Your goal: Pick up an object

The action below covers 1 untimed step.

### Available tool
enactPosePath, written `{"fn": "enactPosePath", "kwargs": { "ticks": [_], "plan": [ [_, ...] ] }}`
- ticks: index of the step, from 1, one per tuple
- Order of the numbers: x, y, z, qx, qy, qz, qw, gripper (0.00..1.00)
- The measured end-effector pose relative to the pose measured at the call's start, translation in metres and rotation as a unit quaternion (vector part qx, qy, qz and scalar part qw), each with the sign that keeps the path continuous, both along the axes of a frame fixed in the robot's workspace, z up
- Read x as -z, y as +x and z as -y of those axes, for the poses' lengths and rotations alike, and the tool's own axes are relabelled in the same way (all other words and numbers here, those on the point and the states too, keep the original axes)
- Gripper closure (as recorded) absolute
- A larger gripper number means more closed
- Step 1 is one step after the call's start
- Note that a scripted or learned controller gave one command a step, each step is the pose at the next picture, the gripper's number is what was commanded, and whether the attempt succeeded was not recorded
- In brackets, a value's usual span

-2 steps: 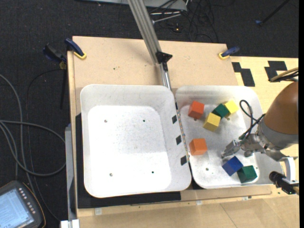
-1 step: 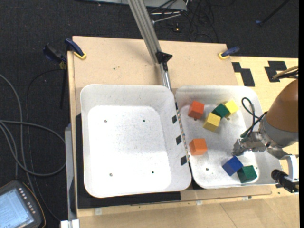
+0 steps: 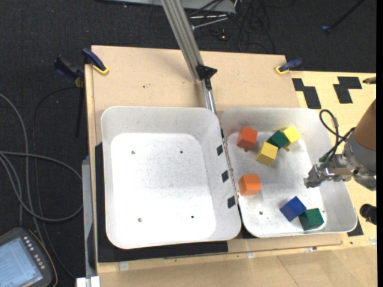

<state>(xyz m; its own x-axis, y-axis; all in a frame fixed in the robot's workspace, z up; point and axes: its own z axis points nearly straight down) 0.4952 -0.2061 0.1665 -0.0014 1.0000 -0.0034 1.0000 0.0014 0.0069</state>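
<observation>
The right bin (image 3: pixel 276 173) holds several small blocks. Two orange blocks lie at its left, one at the back (image 3: pixel 247 138) and one nearer the middle (image 3: pixel 249 185). A yellow block (image 3: pixel 267 153), a green block (image 3: pixel 278 140) and a second yellow block (image 3: pixel 291 135) cluster at the back. A blue block (image 3: pixel 292 208) and another green block (image 3: pixel 311 219) sit close together at the front. My gripper (image 3: pixel 315 179) hangs low over the bin's right side, above and right of the blue block, with nothing seen in it.
The left bin (image 3: pixel 157 178) lies beside the right one, with a dividing rim (image 3: pixel 226 166) between them. A metal pole (image 3: pixel 185 34) slants in from the back. Clamps (image 3: pixel 96 61) (image 3: pixel 287 66) sit at the board's rear corners.
</observation>
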Motion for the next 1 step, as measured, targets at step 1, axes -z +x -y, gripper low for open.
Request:
{"fn": "enactPosePath", "kwargs": {
  "ticks": [1],
  "plan": [
    [-0.0413, 0.0020, 0.0005, -0.001, -0.0001, 0.000, 1.0000, 1.00]
  ]
}}
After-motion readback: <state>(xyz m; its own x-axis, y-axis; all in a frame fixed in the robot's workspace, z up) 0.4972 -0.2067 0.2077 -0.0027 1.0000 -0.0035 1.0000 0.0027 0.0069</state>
